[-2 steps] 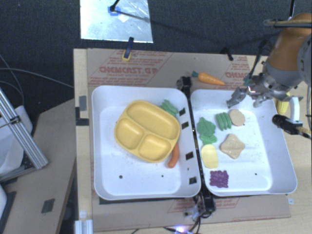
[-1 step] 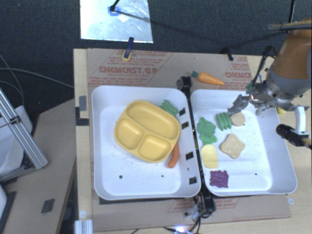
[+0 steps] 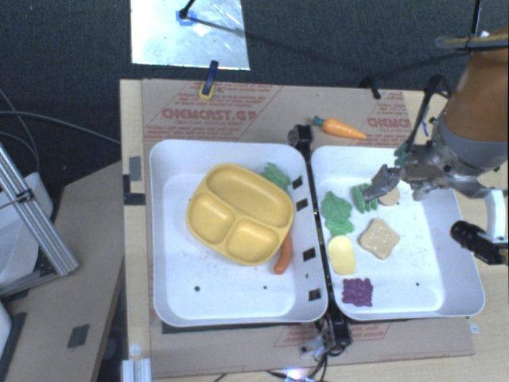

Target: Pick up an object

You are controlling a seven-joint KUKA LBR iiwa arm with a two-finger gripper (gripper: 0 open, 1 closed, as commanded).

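Observation:
My gripper (image 3: 378, 188) hangs over the upper left part of the right bin (image 3: 429, 270), reaching in from the right. A small green piece (image 3: 363, 198) lies right at its tip; whether it sits in the grip is unclear. A pale round piece (image 3: 390, 199) shows just beneath the gripper. Close by in the same bin lie a green broccoli-like piece (image 3: 337, 212), a tan slice of bread (image 3: 379, 239), a pale yellow piece (image 3: 342, 255) and a purple bunch of grapes (image 3: 358, 291).
The left bin (image 3: 181, 286) holds a yellow divided plate (image 3: 238, 213), a green leafy piece (image 3: 277, 174) at its upper right and an orange stick (image 3: 282, 257) at its lower right. A carrot (image 3: 340, 128) lies on the bench behind the bins.

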